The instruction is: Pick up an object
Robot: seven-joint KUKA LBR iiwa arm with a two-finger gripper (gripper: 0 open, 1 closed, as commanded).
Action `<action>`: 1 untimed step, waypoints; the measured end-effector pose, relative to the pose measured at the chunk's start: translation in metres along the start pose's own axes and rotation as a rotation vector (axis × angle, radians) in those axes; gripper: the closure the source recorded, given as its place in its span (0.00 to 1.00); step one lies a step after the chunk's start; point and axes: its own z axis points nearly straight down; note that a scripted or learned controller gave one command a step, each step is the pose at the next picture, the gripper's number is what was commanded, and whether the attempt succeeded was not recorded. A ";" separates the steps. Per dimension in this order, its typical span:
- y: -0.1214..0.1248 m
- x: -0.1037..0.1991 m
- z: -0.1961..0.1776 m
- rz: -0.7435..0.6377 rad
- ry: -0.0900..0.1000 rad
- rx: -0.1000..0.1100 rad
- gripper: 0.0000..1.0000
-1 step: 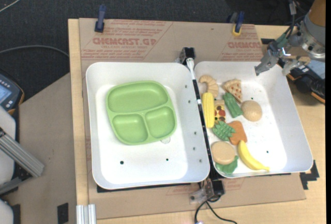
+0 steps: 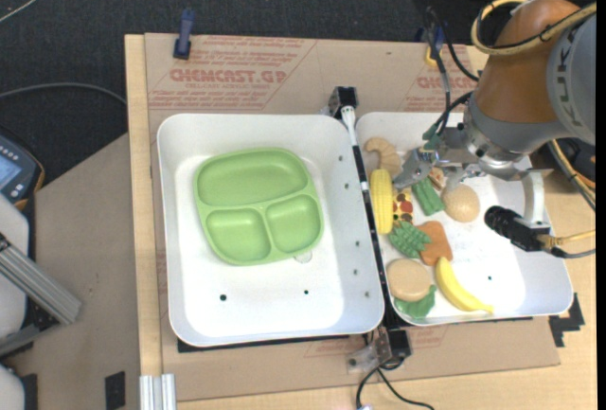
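Nearest the camera, at the front edge of the right bin (image 2: 530,309), lie a banana (image 2: 458,287) and a round bun (image 2: 410,279) on something green. Behind them the toy food crowds together: an orange piece (image 2: 436,242), a green ridged piece (image 2: 408,237), a corn cob (image 2: 381,199) along the left wall, a tan ball (image 2: 461,204), and a pale curved piece (image 2: 383,150) at the back. The left bin (image 2: 189,304) holds a green divided plate (image 2: 258,205). Both bins sit on a brown surface (image 2: 237,67).

The tool (image 2: 423,169) hangs low over the middle of the pile, near the corn cob and a dark green piece (image 2: 426,197). Whether it is spread or pressed together cannot be told from this angle, and nothing is visibly pinched in it.

The risk is the crowding. With pieces touching, the tool may land on two at once, push them apart, or catch an edge so the item slips out. The rounded corn cob and ball look likely to roll away under pressure.
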 end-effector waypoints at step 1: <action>-0.051 0.056 -0.050 0.002 -0.002 -0.007 0.00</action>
